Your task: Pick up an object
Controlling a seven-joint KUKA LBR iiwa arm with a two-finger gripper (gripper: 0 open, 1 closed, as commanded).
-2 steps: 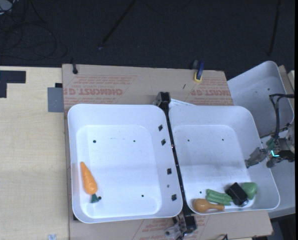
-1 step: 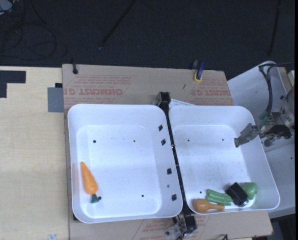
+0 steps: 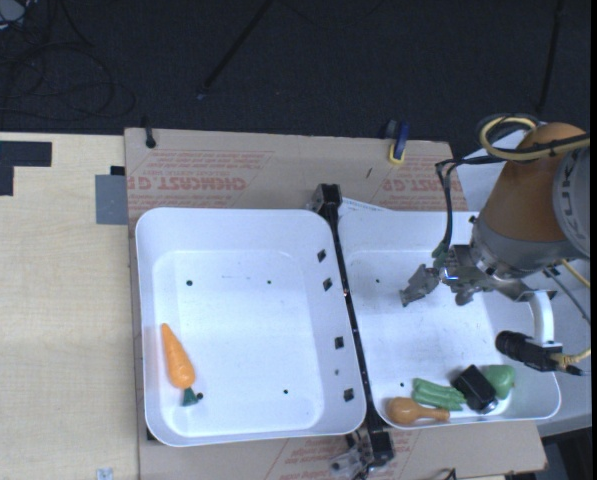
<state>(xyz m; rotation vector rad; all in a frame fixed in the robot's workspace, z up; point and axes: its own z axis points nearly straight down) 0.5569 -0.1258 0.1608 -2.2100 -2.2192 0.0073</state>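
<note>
While the gripper (image 3: 440,286) hangs over the middle of the right bin (image 3: 378,268), nothing shows between its fingers, and at this slant I cannot tell whether they stand apart or together. The grey arm (image 3: 523,213) with its orange band reaches in from the right, above the bin's upper half.

The nearest things to pick lie in a cluster along the right bin's near wall, well apart from the gripper: a green pod-like toy (image 3: 438,394), a tan pear-shaped piece (image 3: 415,411) just beside it, a black block (image 3: 475,387) tilted against a second green piece (image 3: 499,377). Further out, in the left bin (image 3: 228,230), an orange carrot (image 3: 177,358) lies alone near the left wall, with bare floor around it.

To do the step well, I judge the arm should choose a piece with room on both sides. In the cluster the pieces touch or nearly touch, so fingers coming down may straddle two or nudge one away; the tan piece at the cluster's left end looks the most open. Fingers should cross its narrow width and descend straight. The near wall is close and could block one finger.
</note>
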